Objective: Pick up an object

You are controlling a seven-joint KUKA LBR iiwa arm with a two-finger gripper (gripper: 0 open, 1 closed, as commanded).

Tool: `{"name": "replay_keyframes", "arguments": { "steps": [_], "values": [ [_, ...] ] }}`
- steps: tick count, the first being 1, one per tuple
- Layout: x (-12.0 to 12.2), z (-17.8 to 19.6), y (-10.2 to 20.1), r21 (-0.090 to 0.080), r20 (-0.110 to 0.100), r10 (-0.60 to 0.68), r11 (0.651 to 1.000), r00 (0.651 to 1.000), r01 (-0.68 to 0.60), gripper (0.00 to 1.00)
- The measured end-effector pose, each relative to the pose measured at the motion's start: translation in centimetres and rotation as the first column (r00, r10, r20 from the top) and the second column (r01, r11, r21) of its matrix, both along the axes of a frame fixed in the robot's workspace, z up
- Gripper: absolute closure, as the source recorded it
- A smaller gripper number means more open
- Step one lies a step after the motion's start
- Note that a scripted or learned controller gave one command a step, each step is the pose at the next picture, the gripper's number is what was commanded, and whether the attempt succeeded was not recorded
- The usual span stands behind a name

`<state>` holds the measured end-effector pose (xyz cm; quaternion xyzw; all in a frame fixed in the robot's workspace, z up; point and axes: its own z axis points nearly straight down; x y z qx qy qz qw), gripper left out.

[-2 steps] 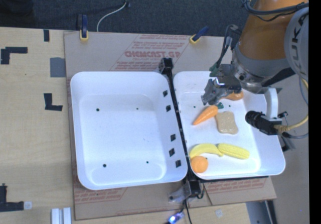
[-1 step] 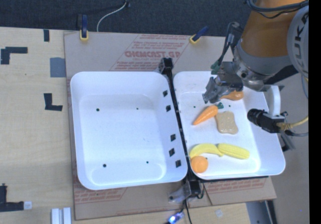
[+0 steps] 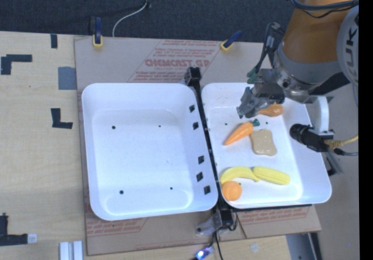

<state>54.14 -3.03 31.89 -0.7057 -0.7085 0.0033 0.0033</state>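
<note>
The right bin holds several toy foods. An orange carrot lies near its middle, with a tan bread slice just to its right. Along the near side lie a yellow banana, a yellow corn cob and a small orange fruit. An orange piece peeks out by the gripper at the far right. My gripper hangs over the far part of this bin, just above and behind the carrot's leafy end. Nothing shows between its dark fingers.
The left bin sits beside the right one, joined by a black divider with clips. Both rest on a cardboard sheet held by clamps. A black cylinder on the arm overhangs the right bin's right rim.
</note>
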Motion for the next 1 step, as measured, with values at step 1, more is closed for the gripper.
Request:
{"name": "replay_keyframes", "arguments": {
  "steps": [1],
  "values": [
    [0.01, 0.94, 0.01, 0.0, -0.001, 0.001, 1.0, 1.0, -0.001, 1.0]
  ]
}}
